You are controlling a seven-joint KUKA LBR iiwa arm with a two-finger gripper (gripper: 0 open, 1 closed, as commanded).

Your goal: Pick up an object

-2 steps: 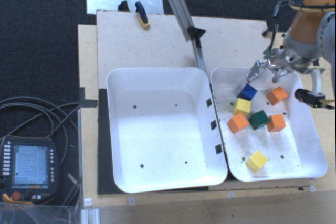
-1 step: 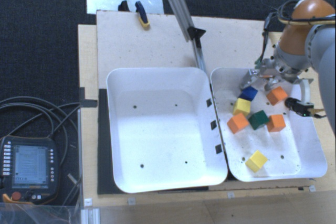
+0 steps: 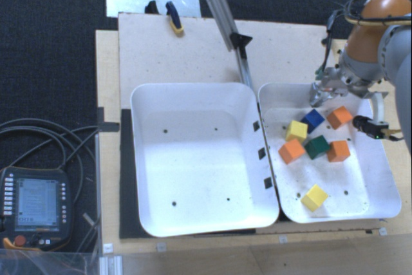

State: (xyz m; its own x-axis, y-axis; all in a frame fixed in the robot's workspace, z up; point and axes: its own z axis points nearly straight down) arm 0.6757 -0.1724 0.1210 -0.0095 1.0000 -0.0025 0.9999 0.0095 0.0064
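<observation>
**My gripper low over the back of the right bin, blocks just ahead of it**

From the camera above the bench, my grey arm with its orange band (image 3: 380,9) reaches in from the right, and my two-finger metal gripper (image 3: 320,97) hangs over the far end of the shallow white right-hand bin (image 3: 380,203). How it is set I cannot tell; the tip is too small and blurred against the white floor.

Nearest to it, just toward the camera, lies a small blue cube (image 3: 313,119). Beside that, to the gripper's right, is an orange cube (image 3: 339,117). A yellow cube (image 3: 297,131) sits just left of the blue one. Farther from my gripper come a dark green cube (image 3: 317,147), an orange cube by the bin divider (image 3: 291,151) and another orange cube right of the green (image 3: 338,151). A second yellow cube (image 3: 314,197) lies well apart, near the bin's front.

The white left-hand bin (image 3: 148,106) sits across the divider. A handheld control pendant with a lit screen (image 3: 33,206) rests at far left; its text is unreadable.
</observation>
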